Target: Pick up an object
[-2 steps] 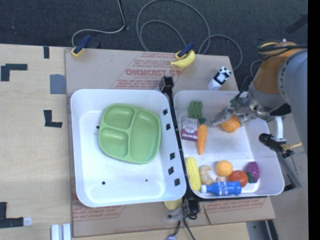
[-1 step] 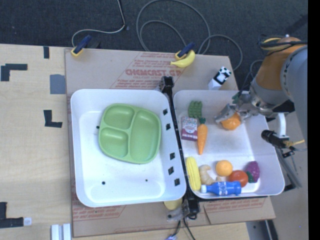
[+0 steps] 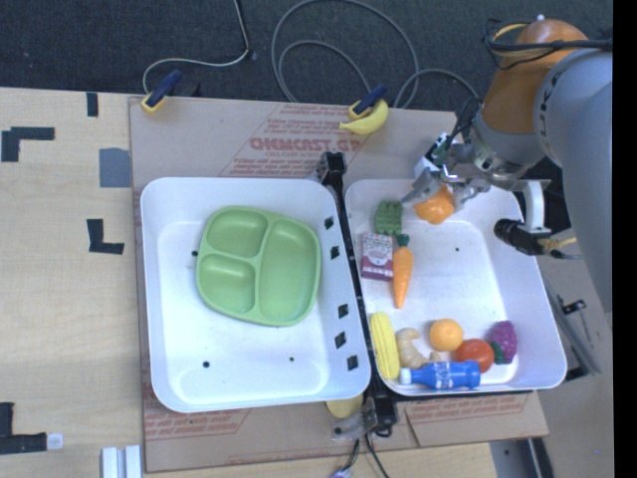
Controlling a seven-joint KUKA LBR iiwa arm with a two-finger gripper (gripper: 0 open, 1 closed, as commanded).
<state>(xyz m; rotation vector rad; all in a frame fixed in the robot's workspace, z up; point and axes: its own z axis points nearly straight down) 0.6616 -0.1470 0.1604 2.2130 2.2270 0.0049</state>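
Note:
My gripper [image 3: 444,189] hangs over the far end of the right bin [image 3: 518,267], reaching in from the upper right. A small orange toy food piece [image 3: 435,208] sits between its fingers, just below the fingertips, and seems lifted off the bin floor. Lower in the same bin lie a green block [image 3: 388,215], a small red and white box [image 3: 376,255] and a carrot [image 3: 401,275]. Along the near wall are a corn cob [image 3: 384,347], a beige piece [image 3: 410,345], an orange [image 3: 445,334], a red tomato [image 3: 476,353], a purple piece [image 3: 504,339] and a blue bottle [image 3: 443,374].
The left bin [image 3: 169,297] holds a green divided plate [image 3: 259,265]. Black clips [image 3: 333,172] join the two bins along their shared wall. Yellow clamps [image 3: 366,116] hold the cardboard at the back, with cables looping behind. The arm's grey body [image 3: 587,157] stands beyond the right bin's right wall.

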